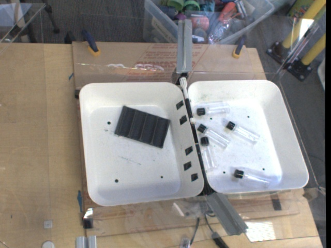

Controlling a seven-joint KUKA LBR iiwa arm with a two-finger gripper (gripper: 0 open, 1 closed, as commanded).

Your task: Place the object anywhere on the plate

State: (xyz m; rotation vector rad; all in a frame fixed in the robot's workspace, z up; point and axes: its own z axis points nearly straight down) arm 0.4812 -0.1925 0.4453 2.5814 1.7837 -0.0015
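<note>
Side by side on the wooden bench (36, 138): two shallow white bins. Lying flat in the far half of the left bin (89, 159), slightly askew: a black ribbed plate (142, 126). Scattered in the right bin (290, 138), well apart from the plate: five clear vials (240, 132) with black caps, mostly toward its left side. Beyond the bins, a clear tote of colourful items (207, 4).

**Quick count of what's on the bench**

Two shallow white bins, left one (98, 190) and right one (289, 138). One black ribbed plate (142, 126) in the left. Five clear vials with black caps in the right: (212, 109), (240, 131), (213, 136), (208, 151), (251, 176). One clear tub of colourful junk (207, 6) behind.
</note>
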